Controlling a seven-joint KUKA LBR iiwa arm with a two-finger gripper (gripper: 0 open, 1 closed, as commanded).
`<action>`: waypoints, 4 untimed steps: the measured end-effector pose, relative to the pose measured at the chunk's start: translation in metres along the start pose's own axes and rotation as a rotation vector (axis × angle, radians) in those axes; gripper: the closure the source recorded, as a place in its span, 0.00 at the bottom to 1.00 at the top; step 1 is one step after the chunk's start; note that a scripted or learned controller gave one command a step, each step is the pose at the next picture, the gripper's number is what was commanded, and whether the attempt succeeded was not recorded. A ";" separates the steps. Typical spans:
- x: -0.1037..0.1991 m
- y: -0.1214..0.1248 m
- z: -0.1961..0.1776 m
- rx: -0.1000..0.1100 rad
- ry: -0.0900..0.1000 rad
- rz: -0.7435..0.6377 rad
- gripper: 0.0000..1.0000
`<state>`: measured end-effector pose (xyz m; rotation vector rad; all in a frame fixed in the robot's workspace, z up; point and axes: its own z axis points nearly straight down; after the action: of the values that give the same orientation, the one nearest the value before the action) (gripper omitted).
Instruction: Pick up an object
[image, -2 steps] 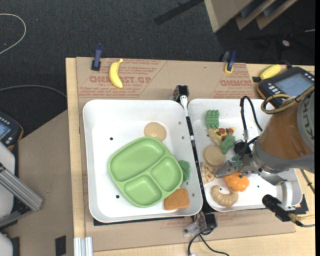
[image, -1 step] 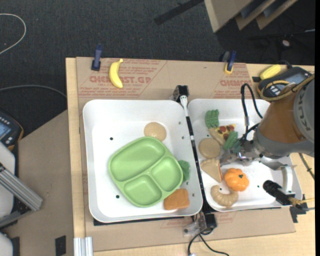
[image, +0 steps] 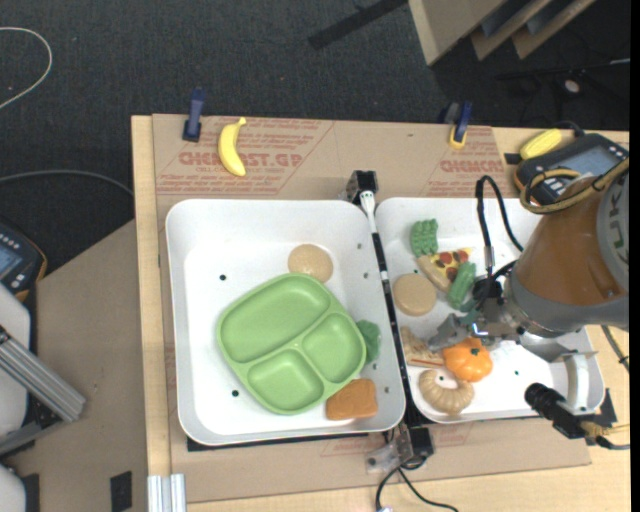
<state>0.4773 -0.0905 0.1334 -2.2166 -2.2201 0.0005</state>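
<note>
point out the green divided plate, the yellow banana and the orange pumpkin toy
green divided plate (image: 262, 325): camera view, on its large upper compartment
yellow banana (image: 232, 148): camera view, middle of its curve
orange pumpkin toy (image: 470, 364): camera view, centre of its body

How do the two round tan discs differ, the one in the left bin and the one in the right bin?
The left-bin disc lies in open view, touching the green tray. The right-bin disc sits among toy food, beside the pizza slice, close to the gripper. The left-bin disc looks paler on top. Both are flat, round and tan.
</note>
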 end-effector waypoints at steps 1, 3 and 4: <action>-0.002 0.002 -0.008 -0.004 -0.003 0.001 1.00; 0.116 0.004 -0.057 -0.016 0.002 -0.014 1.00; 0.153 0.003 -0.260 -0.022 0.001 -0.006 1.00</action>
<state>0.4809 0.0619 0.3939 -2.2202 -2.2372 -0.0260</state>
